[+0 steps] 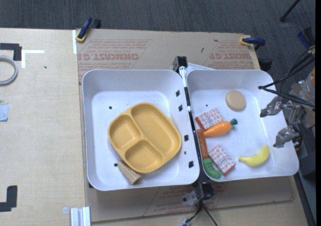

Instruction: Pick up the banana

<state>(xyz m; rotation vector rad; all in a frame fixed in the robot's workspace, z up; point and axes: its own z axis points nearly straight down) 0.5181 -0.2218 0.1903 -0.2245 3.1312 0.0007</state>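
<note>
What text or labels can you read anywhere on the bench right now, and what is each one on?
"CHEMCAST GP", printed red on the brown protective sheet behind the left bin; it appears mirrored in the camera view.
The same red print repeats behind the right bin, partly cut off.
The two patterned snack packets carry print too small to read.
</note>
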